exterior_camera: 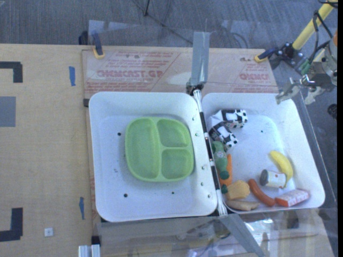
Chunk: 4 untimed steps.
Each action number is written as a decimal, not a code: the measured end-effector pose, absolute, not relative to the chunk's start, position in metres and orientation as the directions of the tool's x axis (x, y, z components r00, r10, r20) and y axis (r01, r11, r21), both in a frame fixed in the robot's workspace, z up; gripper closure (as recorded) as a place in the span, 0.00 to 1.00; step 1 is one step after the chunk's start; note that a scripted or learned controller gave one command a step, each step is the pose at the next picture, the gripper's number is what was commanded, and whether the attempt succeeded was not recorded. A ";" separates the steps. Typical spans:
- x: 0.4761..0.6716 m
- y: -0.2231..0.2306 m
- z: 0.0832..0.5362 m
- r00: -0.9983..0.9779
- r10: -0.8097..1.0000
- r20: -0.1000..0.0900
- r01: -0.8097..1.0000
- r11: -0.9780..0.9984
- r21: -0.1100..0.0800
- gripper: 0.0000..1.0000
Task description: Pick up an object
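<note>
Two shallow white plastic bins sit side by side on a pale wooden table (43, 143), seen from above at a slant. The left bin (104, 197), in the middle of the frame, has smooth rounded corners and holds a lime-green divided plate (159, 149), a matte, rounded square with three compartments, lying flat near the bin's centre.

The right bin (308, 143), toward the lower right, holds a loose scatter of small toy items. Along its left wall lie two black-and-white spotted cow figures, one (234, 116) near the bin's top and another (223, 134) just below it. Beneath them is an orange carrot with a green top (223, 167), then a tan, lumpy bread-like piece (238, 189) at the bottom left corner. A glossy red sausage (261, 192) lies diagonally beside it. A small white cylinder with a dark end (272, 178) rests on its side, touching a curved yellow banana (283, 165) to its right. A pink and white wrapped packet (292, 197) lies in the lower right corner.

The arm's hand (305, 82) is in the upper right of the frame, above the right bin's top right corner, a tangle of grey metal parts and yellow cable. Whether its fingers are apart or together cannot be told. All the toys lie well below and left of it, none touching it; the banana is the nearest of the lower group.
</note>
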<state>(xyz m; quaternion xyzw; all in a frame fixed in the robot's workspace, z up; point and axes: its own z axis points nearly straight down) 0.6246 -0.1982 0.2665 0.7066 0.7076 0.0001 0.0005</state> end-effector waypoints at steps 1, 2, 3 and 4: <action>0.581 -0.224 0.130 -0.167 0.986 -0.001 0.986 0.167 0.002 0.00; 0.529 -0.219 0.091 -0.269 0.963 0.006 0.963 0.269 0.002 0.00; 0.530 -0.221 0.102 -0.265 0.964 0.000 0.964 0.265 0.006 1.00; 0.549 -0.154 0.240 -0.120 0.993 -0.001 0.993 0.120 0.002 1.00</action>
